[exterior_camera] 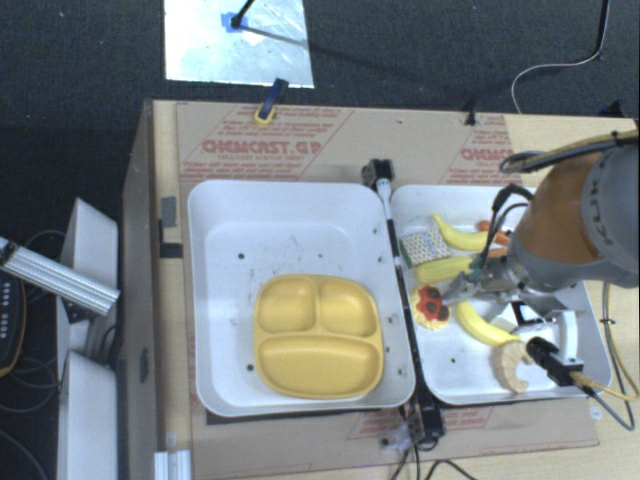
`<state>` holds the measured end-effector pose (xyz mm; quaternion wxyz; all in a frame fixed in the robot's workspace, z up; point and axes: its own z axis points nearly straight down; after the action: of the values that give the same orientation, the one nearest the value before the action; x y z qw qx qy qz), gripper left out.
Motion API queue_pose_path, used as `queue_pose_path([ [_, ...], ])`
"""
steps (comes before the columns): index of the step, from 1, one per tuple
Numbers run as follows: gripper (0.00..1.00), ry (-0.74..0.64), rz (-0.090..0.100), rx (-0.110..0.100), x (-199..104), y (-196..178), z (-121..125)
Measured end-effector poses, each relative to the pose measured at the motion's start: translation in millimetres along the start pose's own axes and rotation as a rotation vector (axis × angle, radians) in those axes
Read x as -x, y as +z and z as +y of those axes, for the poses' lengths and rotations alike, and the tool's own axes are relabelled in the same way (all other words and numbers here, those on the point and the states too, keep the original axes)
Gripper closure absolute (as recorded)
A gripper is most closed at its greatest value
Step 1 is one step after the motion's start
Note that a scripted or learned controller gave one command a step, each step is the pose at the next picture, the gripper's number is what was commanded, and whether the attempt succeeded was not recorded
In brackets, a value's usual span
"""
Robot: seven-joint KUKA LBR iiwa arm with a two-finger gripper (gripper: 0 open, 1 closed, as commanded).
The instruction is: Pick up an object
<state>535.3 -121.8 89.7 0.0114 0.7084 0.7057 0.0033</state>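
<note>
Tool (470, 286) low in right white bin (590, 373), tip state: cannot tell. Long yellow banana (486, 327) just near it, red-yellow flower toy (431, 306) beside. Crowded toys; tool might bump, miss.

1 camera hangs above the bench (300, 133), looking down at a slant, far enough off to take in both white bins (230, 228) whole and dark floor (80, 68) beyond. The arm (585, 218) enters from the right.
</note>
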Motion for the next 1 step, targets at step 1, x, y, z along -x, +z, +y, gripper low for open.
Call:
queue_pose_path([
  [1, 1.0, -0.003, 0.005, -0.007, -1.8, -8.5, -0.8],
])
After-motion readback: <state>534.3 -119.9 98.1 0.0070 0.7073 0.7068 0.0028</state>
